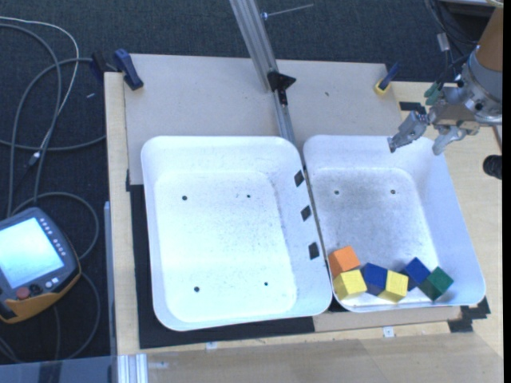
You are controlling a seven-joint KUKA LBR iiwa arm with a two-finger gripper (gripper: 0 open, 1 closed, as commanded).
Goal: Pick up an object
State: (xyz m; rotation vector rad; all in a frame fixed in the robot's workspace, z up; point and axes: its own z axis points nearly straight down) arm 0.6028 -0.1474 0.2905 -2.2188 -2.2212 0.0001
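No legible txt, labels or nos. anywhere; pendant screen [30, 251] too blurry to read.

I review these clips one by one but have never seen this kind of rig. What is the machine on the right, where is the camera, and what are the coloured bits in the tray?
The single camera is fixed above the bench and looks down at a slant. The machine coming in from the right is a robot arm; its gripper, two fingers spread open, hangs above the far edge of the right bin and holds nothing. Two shallow white bins sit side by side. In the right bin's near corner lie six small blocks: an orange block, two yellow blocks, two blue blocks and a green block. The left bin sits beside it. A handheld control screen lies off the bench to the left.
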